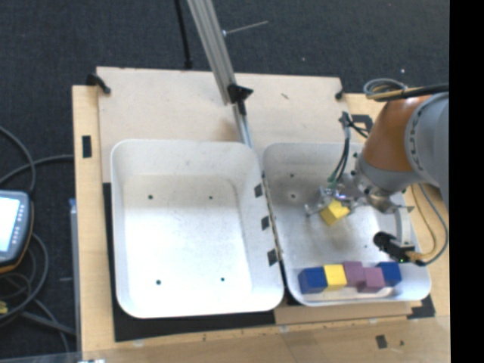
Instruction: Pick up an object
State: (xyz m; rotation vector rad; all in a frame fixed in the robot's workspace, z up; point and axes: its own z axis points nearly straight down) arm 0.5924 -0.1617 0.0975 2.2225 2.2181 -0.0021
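From the camera above the bench, I see my gripper (327, 203) right of the middle of the frame, inside the right bin (291, 174). A small yellow block (333, 212) sits right at my fingertips. It looks tipped up on a corner, not flat. My fingers look pinched on it, one on each side, so I think I have it. I cannot tell if it is off the floor of the bin yet, because the view looks down from above.

So the grab looks done, I think. What is left is the lift: I need to raise the block clear of the bin and not drop it.

The yellow block is little, bright and boxy, with flat sides. It looks like foam or light plastic, easy to squeeze.

Lower right in the frame, along the near wall of the same bin, more blocks lie in a row: a blue block (311, 279), another yellow one (335, 275), a purple block (364, 275) and one more blue one (390, 273).

The left bin (189, 225) fills the middle left.
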